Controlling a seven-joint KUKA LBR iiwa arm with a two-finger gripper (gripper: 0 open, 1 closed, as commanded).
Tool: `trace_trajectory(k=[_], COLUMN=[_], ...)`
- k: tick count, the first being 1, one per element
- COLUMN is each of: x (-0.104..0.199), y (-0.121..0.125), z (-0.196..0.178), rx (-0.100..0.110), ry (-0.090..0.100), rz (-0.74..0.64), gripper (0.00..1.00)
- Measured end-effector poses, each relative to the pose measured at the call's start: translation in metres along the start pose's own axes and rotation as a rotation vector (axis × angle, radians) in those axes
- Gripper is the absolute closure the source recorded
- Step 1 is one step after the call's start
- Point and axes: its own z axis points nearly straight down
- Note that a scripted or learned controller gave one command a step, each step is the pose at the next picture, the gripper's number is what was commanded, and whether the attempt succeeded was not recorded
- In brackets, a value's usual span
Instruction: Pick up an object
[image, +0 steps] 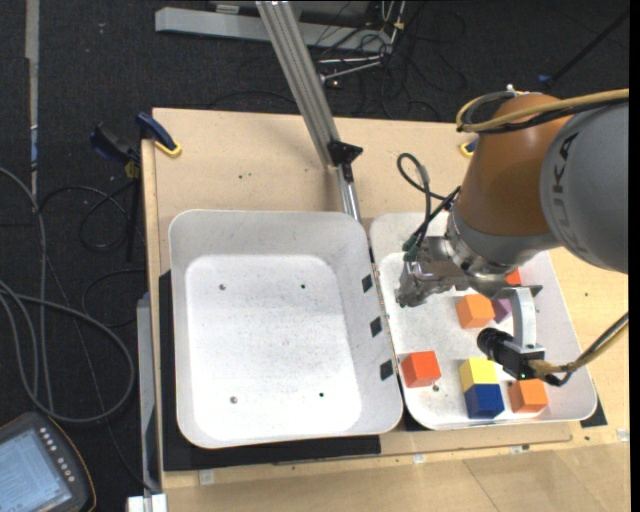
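So from the overhead camera view: the arm (575, 190) comes in from the right and its gripper (410, 287) sits low over the left part of the right bin (445, 408), just beside the edge it shares with the left bin (270, 320). The wrist blocks too much here, so I honestly can't tell if the gripper is open or closed, and I don't see any block caught in it.

All the pickable stuff is in the right bin. An orange cube (420, 367) lies near the front left, a bit in front of the gripper and apart from it. A yellow block (478, 372) and a blue block (485, 401) touch each other at the front, with a second orange cube (528, 397) just beside the blue one. A third orange cube (474, 311) lies mid-bin near the wrist, with what looks like a purple piece (501, 309) right against it.
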Motion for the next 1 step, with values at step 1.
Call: trace_trajectory(k=[1], x=[0.0508], y=[0.0063], z=[-0.0024], rx=[-0.001], ry=[-0.001], rz=[0.001], gripper=[1.0])
